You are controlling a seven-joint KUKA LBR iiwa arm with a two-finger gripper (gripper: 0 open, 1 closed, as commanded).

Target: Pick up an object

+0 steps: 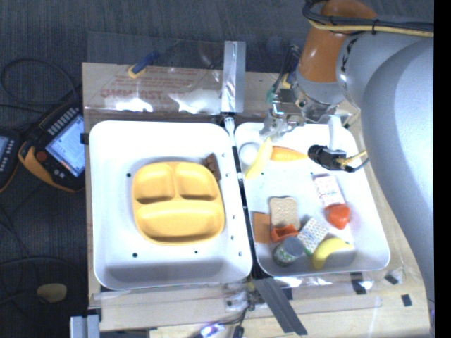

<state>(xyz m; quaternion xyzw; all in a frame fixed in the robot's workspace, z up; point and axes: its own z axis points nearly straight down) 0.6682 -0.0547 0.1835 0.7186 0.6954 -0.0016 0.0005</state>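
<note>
My gripper hangs below the orange wrist band over the far left corner of the right bin. Just beneath it lie a long yellow piece and an orange carrot; I cannot tell if it touches either one. Nearer the front of that bin are a bread slice, a white packet, a red-orange fruit, a checkered packet, a yellow fruit and a grey-green can.
The left bin holds a yellow divided plate and a small brown piece by its right wall. A white ring sits at the right bin's far left. A handheld pendant lies left of the bench.
</note>
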